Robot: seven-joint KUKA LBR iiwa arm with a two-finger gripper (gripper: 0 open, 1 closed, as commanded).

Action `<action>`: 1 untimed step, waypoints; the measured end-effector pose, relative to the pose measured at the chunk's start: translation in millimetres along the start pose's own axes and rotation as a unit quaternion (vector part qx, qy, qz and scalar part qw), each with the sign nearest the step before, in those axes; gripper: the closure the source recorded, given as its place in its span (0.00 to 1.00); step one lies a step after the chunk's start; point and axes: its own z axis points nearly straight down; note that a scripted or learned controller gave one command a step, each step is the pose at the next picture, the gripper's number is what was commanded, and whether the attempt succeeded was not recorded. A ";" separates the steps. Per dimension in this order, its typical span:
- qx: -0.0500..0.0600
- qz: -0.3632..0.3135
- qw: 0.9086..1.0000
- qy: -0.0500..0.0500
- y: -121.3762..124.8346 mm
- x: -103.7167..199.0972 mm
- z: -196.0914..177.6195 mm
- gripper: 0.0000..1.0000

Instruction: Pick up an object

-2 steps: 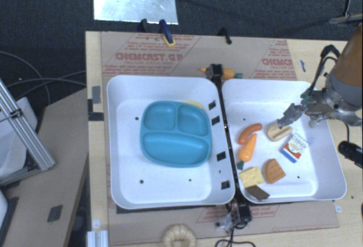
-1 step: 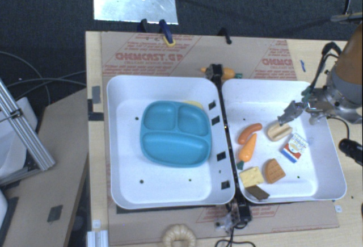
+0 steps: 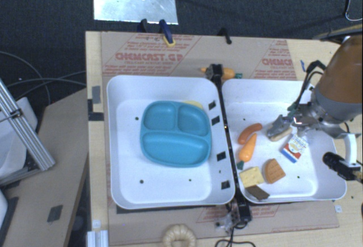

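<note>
While the gripper (image 3: 282, 125) hovers over the right bin (image 3: 329, 186) — grip unreadable — an orange carrot (image 3: 247, 150) lies tapered beside it.

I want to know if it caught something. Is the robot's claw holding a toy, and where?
It cannot be told. The gripper is low in the right bin, near the sausage, with nothing visibly between its fingers.

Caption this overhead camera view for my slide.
Gripper hovers among toy food in the right white bin; blue divided plate fills the left.
</note>
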 end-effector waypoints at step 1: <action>0.001 0.000 1.000 0.000 4.9 -0.6 61.7 0.00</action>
